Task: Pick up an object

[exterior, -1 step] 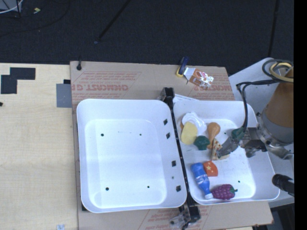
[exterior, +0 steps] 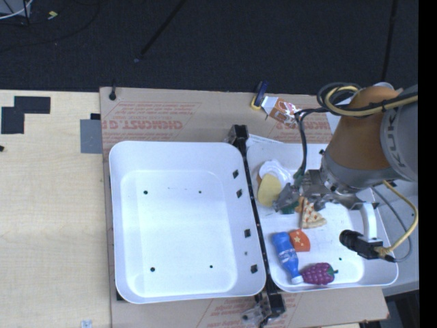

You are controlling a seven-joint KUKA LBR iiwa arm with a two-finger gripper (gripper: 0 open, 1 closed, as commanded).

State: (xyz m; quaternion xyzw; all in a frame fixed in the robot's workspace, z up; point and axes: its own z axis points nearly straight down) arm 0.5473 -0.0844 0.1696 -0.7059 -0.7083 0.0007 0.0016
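Arm enters from right, orange band over right bin (exterior: pixel 382 279). Gripper (exterior: pixel 295 198) sits low in right bin's mid area, btwn yellow round obj (exterior: pixel 269 188) and pizza-slice toy (exterior: pixel 313 217); can't tell its state, nothing visibly clamped. Yellow obj is near bin's left wall, w/ white crumpled item (exterior: pixel 273 169) just behind it twd far edge. Blue bottle (exterior: pixel 286 255) lies near front-left corner, orange-red block (exterior: pixel 300 240) just beside it, purple grapes (exterior: pixel 317 274) at front edge. Left bin (exterior: pixel 136 157) beside it.
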